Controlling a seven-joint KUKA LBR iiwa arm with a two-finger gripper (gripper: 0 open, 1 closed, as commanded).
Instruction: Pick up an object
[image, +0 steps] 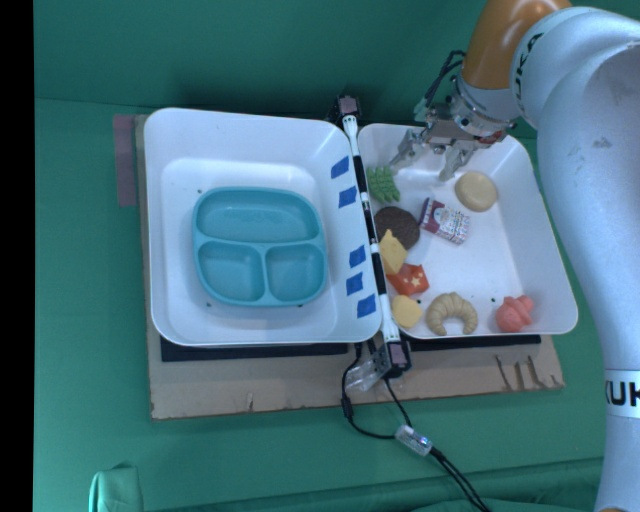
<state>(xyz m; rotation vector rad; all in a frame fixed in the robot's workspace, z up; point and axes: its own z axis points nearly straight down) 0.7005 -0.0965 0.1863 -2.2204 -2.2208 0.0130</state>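
My gripper (427, 158) hangs over the back of the right bin (540, 250), its fingers spread open with nothing between them. Just below and left of it lies a green leafy toy (382, 184). A yellow bun (476, 190) sits to its lower right, and a red and white packet (444, 220) lies below it. Further toward the front are a brown cookie (397, 226), a yellow cheese wedge (391, 251), a red piece with a star (410, 280), a small yellow round piece (407, 312), a croissant (452, 313) and an orange-red shrimp (514, 313).
The left bin (175, 150) holds a teal divided plate (260, 246). A black and white divider bar (365, 230) with blue tape tabs runs between the bins. A cable (415, 440) trails off the front of the cardboard base. My arm fills the upper right.
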